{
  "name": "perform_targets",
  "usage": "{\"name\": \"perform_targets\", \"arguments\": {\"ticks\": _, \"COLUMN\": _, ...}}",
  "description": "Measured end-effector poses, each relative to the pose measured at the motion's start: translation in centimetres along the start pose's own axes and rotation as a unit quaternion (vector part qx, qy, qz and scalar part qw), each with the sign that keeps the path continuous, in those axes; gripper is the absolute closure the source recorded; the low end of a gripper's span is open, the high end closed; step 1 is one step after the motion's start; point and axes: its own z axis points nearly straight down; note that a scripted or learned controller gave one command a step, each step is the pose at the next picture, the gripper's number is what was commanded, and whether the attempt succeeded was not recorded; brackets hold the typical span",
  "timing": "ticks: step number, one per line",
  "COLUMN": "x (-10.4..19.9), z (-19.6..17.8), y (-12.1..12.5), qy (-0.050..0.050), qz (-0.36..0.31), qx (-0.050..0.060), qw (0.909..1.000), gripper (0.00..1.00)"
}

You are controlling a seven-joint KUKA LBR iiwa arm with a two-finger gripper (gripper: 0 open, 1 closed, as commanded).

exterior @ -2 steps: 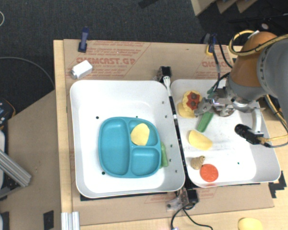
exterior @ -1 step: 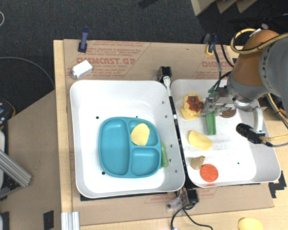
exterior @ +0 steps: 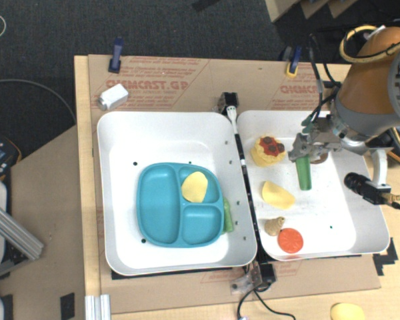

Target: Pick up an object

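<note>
Near the front edge of the desk [exterior: 187,85], a flat cardboard sheet printed with reddish writing that reads partly "CAST", lie two shallow white plastic bins side by side. Left bin [exterior: 120,179] carries one teal divided plate [exterior: 161,209] with three compartments, smooth and rounded; one pale yellow oval piece [exterior: 195,187] sits in its upper right compartment, and a thin green strip [exterior: 227,216] lies against the plate's right rim. Right bin [exterior: 360,225] holds five small things: a green cylinder [exterior: 303,173], upright or nearly so, directly beneath the tool [exterior: 309,153]; left of the cylinder a yellow lump topped with red [exterior: 268,150]; below and left of it a yellow wedge [exterior: 277,195]; further below, a round red disc [exterior: 291,240] and, touching its upper left, a small tan piece [exterior: 274,226]. Whether the tool is clenched on the cylinder I cannot tell. Two blue clamps [exterior: 116,55] grip the desk's far edge.
</note>
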Motion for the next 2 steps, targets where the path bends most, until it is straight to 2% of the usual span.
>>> {"name": "perform_targets", "arguments": {"ticks": 1, "x": 9.1, "z": 0.0, "y": 0.5, "qy": 0.002, "qz": -0.004, "qx": 0.002, "qw": 1.0000, "gripper": 1.00}}
{"name": "perform_targets", "arguments": {"ticks": 2, "x": 13.5, "z": -5.6, "y": 1.6, "qy": 0.000, "qz": -0.002, "qx": -0.001, "qw": 1.0000, "gripper": 1.00}}
